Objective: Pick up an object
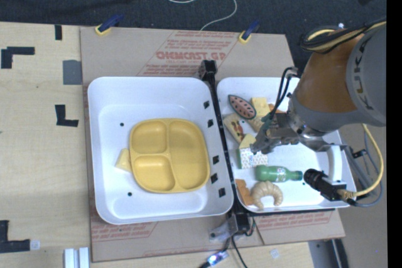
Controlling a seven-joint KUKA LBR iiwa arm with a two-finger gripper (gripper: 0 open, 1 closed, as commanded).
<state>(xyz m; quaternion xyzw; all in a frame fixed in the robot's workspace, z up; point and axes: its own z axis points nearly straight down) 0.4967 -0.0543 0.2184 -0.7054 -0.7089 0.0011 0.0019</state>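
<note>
Yellow divided plate (169,154) in left bin (103,103) — cardboard sheet (188,53) beneath.

Single fixed camera above bench (38,135), slanted downward, both bins framed mid-distance

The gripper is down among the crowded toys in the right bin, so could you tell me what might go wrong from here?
1. The gripper sits amid tightly packed items: the white block, the green bottle and others touch or nearly touch, so it may nudge neighbours or lift two.
2. The bottle lies on its side and could roll away.
3. The croissant rests near the bin's front wall, which may block access.
</note>
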